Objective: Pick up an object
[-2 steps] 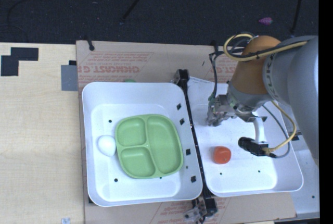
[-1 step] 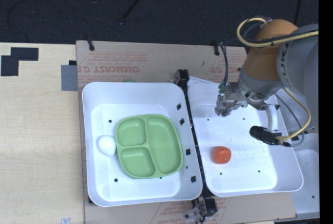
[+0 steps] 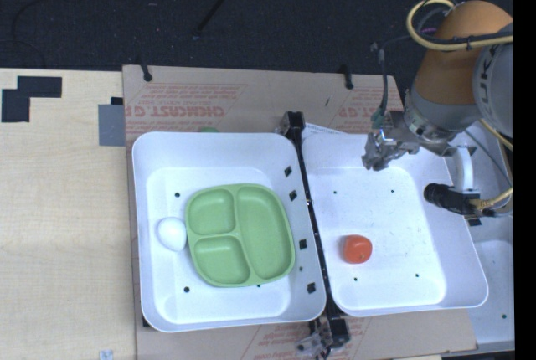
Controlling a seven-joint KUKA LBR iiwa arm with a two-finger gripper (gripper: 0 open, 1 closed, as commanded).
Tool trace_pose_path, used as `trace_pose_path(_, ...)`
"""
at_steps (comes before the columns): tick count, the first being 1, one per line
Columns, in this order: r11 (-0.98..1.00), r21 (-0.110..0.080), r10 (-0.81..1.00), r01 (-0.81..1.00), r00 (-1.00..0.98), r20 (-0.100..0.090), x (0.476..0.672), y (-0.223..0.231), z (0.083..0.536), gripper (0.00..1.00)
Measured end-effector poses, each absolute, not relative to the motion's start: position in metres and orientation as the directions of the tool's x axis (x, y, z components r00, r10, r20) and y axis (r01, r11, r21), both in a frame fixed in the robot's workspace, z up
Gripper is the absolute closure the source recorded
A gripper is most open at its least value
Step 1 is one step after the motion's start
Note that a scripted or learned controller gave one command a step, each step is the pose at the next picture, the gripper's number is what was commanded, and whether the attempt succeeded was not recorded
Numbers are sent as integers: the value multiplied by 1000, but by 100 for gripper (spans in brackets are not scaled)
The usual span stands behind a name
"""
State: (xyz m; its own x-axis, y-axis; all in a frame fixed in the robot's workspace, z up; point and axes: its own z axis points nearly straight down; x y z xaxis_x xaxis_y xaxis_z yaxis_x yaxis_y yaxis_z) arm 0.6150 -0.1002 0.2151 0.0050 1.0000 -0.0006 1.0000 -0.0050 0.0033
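Note:
A small red-orange object (image 3: 357,249) lies on the floor of the right bin (image 3: 419,291), toward its front left. My gripper (image 3: 378,157) hangs over the back of that bin, well behind and slightly right of the red object. A white egg-shaped object (image 3: 172,233) sits in the left bin (image 3: 159,157), touching the left edge of a green three-compartment plate (image 3: 239,234).
The grey arm with its orange band (image 3: 459,57) comes in from the upper right. A black fitting (image 3: 450,199) juts over the right bin's right wall. A black divider (image 3: 303,216) runs between the bins. Cardboard (image 3: 218,103) lies under both.

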Motion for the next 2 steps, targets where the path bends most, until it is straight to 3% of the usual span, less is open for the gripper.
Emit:
trace_pose_path(1,1,1,1000,1000,-1,0,615,-102,251,100)
trace_pose_path(2,4,-5,1000,1000,-4,3,593,-47,237,100)
